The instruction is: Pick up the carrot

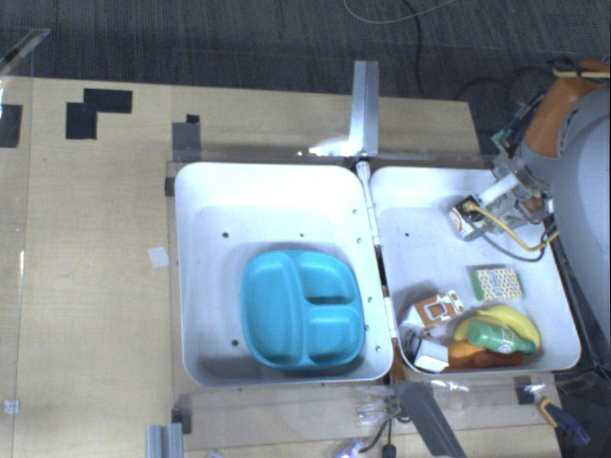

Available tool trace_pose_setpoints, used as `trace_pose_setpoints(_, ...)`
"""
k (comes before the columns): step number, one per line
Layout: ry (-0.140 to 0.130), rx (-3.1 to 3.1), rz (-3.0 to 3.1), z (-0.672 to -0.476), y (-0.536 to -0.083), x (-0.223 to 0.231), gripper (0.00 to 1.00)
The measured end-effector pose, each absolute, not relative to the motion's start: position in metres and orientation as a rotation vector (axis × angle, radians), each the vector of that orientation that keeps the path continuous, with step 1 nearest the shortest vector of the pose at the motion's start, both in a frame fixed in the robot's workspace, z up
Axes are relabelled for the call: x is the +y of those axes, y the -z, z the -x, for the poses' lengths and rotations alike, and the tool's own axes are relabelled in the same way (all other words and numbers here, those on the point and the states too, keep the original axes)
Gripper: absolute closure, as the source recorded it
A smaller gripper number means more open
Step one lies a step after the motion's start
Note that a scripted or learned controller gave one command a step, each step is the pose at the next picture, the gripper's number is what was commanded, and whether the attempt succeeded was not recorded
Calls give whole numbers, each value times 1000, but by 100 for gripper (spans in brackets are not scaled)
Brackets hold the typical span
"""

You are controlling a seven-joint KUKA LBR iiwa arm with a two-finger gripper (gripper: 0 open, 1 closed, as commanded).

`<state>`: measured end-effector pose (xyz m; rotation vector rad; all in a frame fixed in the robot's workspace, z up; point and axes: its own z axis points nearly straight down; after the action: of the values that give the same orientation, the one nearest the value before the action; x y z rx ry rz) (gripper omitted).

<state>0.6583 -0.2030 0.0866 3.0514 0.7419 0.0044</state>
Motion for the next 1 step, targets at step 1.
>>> trace_pose_setpoints(1,-4,741,-3054,-658,-87,-203,0)
